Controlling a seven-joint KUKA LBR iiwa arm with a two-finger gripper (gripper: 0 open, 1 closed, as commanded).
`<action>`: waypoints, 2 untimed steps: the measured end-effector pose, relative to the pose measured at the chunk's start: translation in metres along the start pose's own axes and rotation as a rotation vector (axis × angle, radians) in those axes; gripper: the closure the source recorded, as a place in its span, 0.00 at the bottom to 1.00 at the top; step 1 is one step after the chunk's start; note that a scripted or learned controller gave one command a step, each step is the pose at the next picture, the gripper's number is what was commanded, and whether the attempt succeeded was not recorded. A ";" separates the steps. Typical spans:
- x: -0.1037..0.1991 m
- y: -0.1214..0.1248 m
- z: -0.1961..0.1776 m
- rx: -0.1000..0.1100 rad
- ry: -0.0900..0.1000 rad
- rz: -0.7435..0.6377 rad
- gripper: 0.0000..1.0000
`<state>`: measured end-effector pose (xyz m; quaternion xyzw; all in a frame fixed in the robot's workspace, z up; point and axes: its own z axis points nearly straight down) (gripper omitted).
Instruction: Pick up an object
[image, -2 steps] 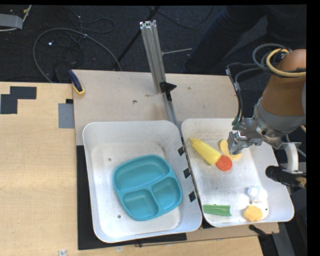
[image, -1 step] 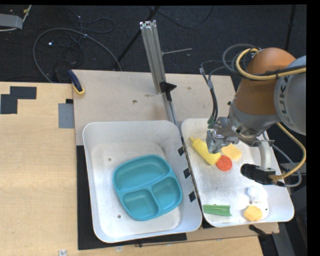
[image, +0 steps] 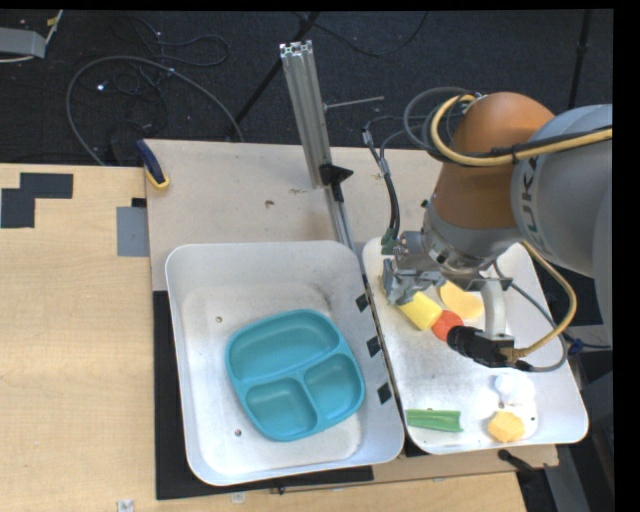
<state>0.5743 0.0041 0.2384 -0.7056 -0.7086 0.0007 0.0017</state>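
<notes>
Nearest: green flat plastic piece (image: 433, 420), well below claw (image: 402, 283). Just right of claw, yellow plastic wedge (image: 421, 309). Far left, teal three-compartment plastic tray (image: 293, 373). Claw state perhaps closed; cannot tell.

Dark cabled floor (image: 150, 70), pale wooden benchtop (image: 70, 340)

Two bins sit side by side in the lower half of the frame. The left bin (image: 190, 300) holds a divided tray (image: 294, 373) near its middle. In the right bin (image: 560, 420), the gripper (image: 402, 285) hangs at the upper left, a block (image: 421, 310) just below it. A flat stick (image: 433, 420) and a small lump (image: 506, 427) lie along the lower edge, the lump to the right.
</notes>
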 end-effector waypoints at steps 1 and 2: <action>0.042 0.015 0.000 -0.002 -0.001 0.000 1.00; 0.101 0.026 0.011 -0.001 -0.001 0.000 1.00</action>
